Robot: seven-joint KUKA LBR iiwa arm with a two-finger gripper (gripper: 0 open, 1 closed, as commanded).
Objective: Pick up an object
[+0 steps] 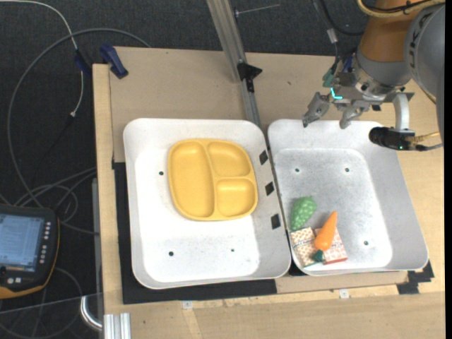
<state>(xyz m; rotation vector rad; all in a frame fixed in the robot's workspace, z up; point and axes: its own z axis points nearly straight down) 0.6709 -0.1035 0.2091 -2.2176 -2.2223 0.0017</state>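
Camera view, nearest first:
- An orange carrot (pixel 326 231), a green toy (pixel 304 209) and a patterned box (pixel 305 244) lay in the right bin (pixel 381 189) at lower right, untouched.
- The yellow tray (pixel 211 179) sat in the left bin (pixel 148 210).
- The gripper (pixel 329 116) hung spread and empty at upper right; picking remained undone.

Single fixed camera, mounted above the bench (pixel 191 62) and looking down at a slant from moderate height. Both white bins fall in frame: one (pixel 145 210) well left of the claw (pixel 326 117), the other (pixel 385 210) just below it.
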